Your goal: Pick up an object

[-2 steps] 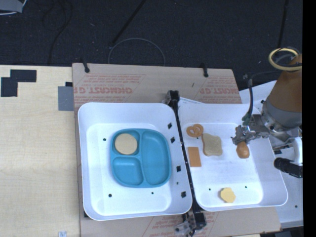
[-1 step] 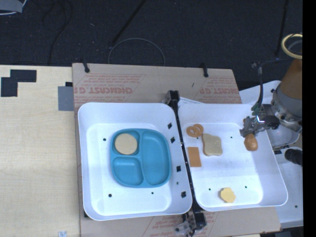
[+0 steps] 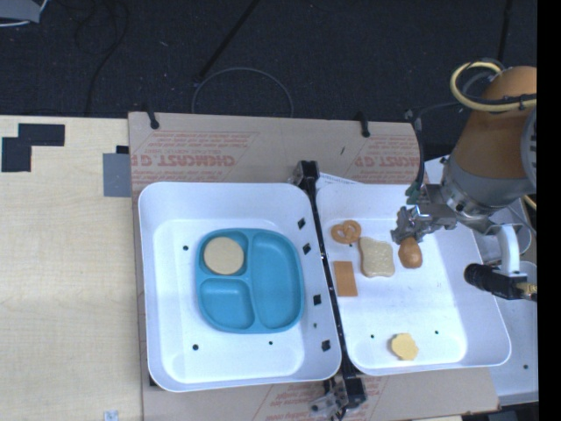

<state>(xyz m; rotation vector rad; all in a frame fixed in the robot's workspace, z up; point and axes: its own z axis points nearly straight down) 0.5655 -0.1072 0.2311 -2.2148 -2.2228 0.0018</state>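
Camera view: you're seeing the grey two-finger gripper hanging low over the right white bin, just above the small brown oval food piece. Can't tell its grip state. The beige bread slice is lying just beside that piece.

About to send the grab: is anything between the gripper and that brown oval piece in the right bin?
Nothing visible is in the way. The gripper hangs right over the brown piece, at its upper edge. The bread slice lies close on the piece's left, and the pretzel lies farther left.
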